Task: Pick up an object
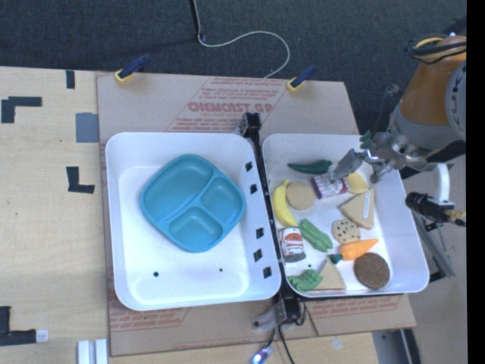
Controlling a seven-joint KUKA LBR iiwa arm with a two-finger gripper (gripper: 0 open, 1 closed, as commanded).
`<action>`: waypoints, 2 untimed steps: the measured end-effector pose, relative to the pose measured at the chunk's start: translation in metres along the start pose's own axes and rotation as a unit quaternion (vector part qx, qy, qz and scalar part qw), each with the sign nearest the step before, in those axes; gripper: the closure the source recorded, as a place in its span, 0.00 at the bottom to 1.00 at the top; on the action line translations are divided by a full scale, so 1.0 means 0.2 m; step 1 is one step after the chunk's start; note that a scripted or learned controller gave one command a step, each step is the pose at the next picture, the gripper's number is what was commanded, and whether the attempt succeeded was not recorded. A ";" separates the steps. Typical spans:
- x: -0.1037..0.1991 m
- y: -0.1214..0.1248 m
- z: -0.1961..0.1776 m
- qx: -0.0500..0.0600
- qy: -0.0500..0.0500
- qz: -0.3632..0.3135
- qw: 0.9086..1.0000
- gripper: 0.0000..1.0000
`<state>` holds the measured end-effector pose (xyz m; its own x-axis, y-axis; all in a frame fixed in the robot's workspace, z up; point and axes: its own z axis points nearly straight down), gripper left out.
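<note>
Camera view shows the grey metal gripper [350,162] low over the right white bin [404,241], fingers spread apart, unladen, just above a small rectangular purple-labelled packet [330,187] beside a smooth yellow plastic banana [283,205].

We see our arm [433,89] coming in from the right side, grey with the orange band above the wrist. The wrist bends down and to the left. Our end effector [356,161] hangs low, with its thin fingers [347,163] pointing left and a little downward. We cannot tell if the fingers are apart or together.
</note>
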<state>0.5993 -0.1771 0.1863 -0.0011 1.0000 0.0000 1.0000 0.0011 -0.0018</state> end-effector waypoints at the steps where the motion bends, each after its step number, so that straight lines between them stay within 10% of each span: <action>1: 0.17 -0.11 -0.10 0.000 0.001 -0.001 1.000 0.00; 2: 0.33 -0.05 0.02 0.001 0.000 -0.001 1.000 0.00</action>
<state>0.5887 -0.1109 0.1828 -0.0032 1.0000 0.0002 1.0000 0.0032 -0.0036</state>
